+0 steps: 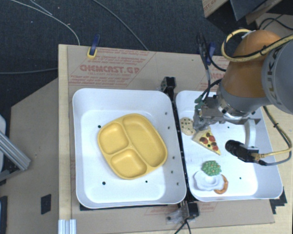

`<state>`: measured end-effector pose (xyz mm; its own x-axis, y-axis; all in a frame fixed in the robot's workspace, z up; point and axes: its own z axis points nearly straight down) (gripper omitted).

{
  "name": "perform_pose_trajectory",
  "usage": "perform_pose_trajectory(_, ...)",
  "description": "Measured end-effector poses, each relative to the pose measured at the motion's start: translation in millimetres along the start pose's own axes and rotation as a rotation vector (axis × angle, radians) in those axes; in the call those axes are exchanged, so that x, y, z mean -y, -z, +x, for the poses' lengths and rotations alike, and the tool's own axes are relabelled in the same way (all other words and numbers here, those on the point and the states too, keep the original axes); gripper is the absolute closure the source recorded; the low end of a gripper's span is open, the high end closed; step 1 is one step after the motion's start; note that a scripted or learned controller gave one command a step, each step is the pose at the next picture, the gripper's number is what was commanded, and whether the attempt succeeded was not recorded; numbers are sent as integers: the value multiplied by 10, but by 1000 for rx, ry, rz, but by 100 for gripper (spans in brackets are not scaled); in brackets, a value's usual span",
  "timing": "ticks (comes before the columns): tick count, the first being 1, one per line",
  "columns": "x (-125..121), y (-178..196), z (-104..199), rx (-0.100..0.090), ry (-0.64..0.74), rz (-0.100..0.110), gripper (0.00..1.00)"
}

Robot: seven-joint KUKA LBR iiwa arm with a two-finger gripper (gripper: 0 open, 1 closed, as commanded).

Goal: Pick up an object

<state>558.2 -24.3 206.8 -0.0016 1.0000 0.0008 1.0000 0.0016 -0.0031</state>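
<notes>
The grey arm with the orange band (251, 55) is reaching in from the right and is hanging over the right shallow white bin (264, 189). Its two-finger gripper (202, 122) is pointing down at the upper left part of this bin. From this slanted view I cannot tell if the jaws are open or closed, because the wrist is hiding them in part.

Just under the gripper a toy pizza slice, a yellow triangle with red dots (207, 140), is lying on the bin floor; it looks to be touching the gripper tip or lying just beside it — I cannot tell which. A small round beige cookie with dark dots (186, 124) is lying to the left of the gripper, near the bin's left wall. Lower in the same bin a green toy broccoli (211, 167) is sitting on a small white cup-like piece (205, 181), and an orange curved piece (222, 186) is touching it on the right.

In the left shallow white bin (87, 136) a yellow plastic tray with three compartments (131, 145) is lying — tilted diagonally, well apart from the gripper.
</notes>
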Motion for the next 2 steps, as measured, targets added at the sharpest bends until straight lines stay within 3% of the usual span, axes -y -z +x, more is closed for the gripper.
perform_pose_trajectory(2, 225, 56, 1035, 0, 0, -4, 100)
